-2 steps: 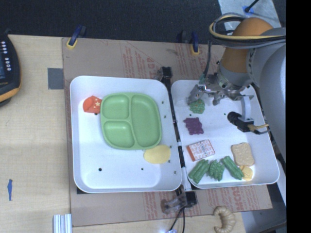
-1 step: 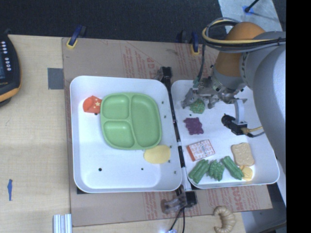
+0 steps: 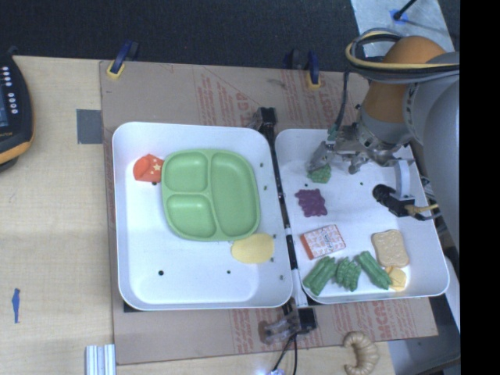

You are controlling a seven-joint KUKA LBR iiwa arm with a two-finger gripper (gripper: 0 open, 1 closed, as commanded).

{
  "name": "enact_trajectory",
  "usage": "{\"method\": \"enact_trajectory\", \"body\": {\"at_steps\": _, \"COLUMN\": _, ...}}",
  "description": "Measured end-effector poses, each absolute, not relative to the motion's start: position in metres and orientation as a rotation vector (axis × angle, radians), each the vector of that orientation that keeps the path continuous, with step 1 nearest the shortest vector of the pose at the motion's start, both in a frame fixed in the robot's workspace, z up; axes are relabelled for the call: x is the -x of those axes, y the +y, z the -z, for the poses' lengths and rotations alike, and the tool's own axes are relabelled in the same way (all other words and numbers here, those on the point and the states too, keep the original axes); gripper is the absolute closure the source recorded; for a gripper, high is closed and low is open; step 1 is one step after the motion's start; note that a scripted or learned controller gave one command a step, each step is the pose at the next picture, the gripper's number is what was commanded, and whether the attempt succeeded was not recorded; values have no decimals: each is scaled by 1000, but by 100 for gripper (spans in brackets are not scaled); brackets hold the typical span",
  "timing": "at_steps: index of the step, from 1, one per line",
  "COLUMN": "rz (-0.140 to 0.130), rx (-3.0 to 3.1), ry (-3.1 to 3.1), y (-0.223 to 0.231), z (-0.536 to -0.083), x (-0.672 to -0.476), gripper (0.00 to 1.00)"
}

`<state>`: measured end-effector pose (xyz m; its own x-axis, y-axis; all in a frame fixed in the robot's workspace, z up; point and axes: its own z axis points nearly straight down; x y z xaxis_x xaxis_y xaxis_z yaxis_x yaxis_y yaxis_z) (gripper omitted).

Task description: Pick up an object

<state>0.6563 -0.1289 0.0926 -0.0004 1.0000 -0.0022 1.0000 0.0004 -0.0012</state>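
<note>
Gripper [image 3: 322, 162] down at a small green piece [image 3: 319, 174] in the right bin [image 3: 428, 276]: the grasp step of the pick

The green piece lies right at the fingertips, seemingly between them, but whether they are spread or pinching it I cannot tell; the next move likely calls for a firm close and a straight lift. Just below the gripper lies a knobbly purple cluster [image 3: 312, 201], further below a flat printed card [image 3: 323, 241], ridged green pods [image 3: 346, 273] and a pitted tan cracker [image 3: 390, 248]

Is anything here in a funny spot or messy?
One thing: a curly tan object lies on the bench outside the right bin, below its front edge, while the other toys sit inside the bins. The claw is down by a small green piece in that bin.
</note>
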Motion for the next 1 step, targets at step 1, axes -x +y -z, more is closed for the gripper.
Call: {"method": "enact_trajectory", "body": {"at_steps": 1, "rz": 2, "rx": -2213, "ry": 2227, "y": -128, "z": -106, "x": -658, "gripper": 100}}
